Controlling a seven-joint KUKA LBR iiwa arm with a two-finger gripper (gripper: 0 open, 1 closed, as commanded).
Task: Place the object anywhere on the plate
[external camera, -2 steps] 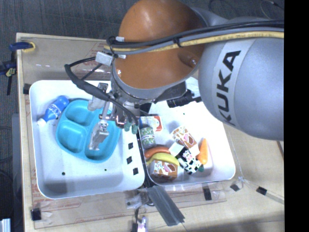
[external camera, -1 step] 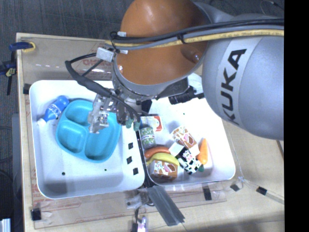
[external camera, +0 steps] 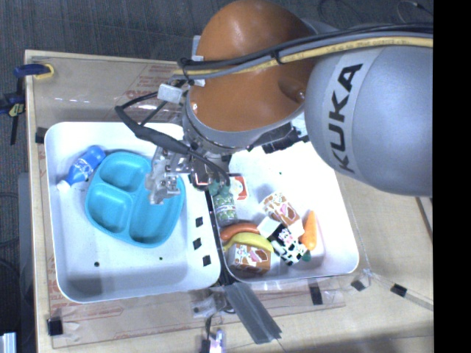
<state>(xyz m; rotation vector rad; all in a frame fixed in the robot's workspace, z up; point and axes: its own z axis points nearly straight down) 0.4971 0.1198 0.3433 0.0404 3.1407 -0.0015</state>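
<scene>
We're seeing the blue plate (external camera: 121, 190), w/ its divided wells, sitting in the left bin (external camera: 110, 282), toward that bin's upper middle. A blue bottle (external camera: 82, 164) is lying just beside the plate's upper-left edge, in the same bin.

The gripper (external camera: 163, 182) is hanging over the plate's right rim, approx. where plate and bin floor meet. We can't tell whether it's open or closed, nor whether anything is in it; the metal parts are blurring together against the blue.

The loose objects are lying in the right bin (external camera: 335, 219), bunched in its lower-left part, well to the right of the gripper and across the wall between the bins. A green jar (external camera: 224, 204) is leaning nearest that wall. Below it a banana (external camera: 246, 237) is resting above a brown packet (external camera: 250, 256). A cow-print item (external camera: 291, 247) is touching a carrot (external camera: 310, 230), and a patterned box (external camera: 282, 208) is sitting just above them.

The arm (external camera: 368, 109) w/ its orange band (external camera: 246, 57) is covering the bins' upper parts.
</scene>
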